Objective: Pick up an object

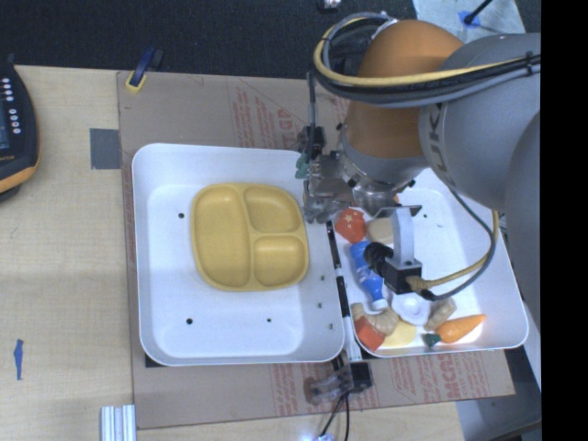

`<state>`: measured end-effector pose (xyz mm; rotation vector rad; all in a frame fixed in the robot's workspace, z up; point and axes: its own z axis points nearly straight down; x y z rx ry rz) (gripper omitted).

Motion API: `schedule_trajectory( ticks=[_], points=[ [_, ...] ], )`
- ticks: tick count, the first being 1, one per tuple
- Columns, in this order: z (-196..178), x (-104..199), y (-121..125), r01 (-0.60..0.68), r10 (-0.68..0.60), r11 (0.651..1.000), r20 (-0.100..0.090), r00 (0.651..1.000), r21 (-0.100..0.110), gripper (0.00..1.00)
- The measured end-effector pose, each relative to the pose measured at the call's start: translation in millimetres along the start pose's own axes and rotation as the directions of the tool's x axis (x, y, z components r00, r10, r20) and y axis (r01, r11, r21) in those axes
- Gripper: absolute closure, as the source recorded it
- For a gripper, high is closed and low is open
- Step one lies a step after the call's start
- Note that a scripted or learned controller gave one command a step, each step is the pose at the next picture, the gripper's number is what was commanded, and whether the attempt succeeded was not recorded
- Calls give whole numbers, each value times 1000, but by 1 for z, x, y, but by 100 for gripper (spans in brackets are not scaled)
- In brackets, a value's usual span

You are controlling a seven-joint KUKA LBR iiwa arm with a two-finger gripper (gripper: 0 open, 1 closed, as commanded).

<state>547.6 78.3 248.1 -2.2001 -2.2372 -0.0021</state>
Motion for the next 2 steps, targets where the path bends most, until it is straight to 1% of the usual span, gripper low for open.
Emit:
schedule_trajectory(
  ticks=[1, 2],
  points=[
    [47, 17, -45, -8, 8, 1000, 4, 1000, 11, 100],
    [51, 123, -38, 1, -1, 1000, 1, 1000, 2, 100]
  ],
)
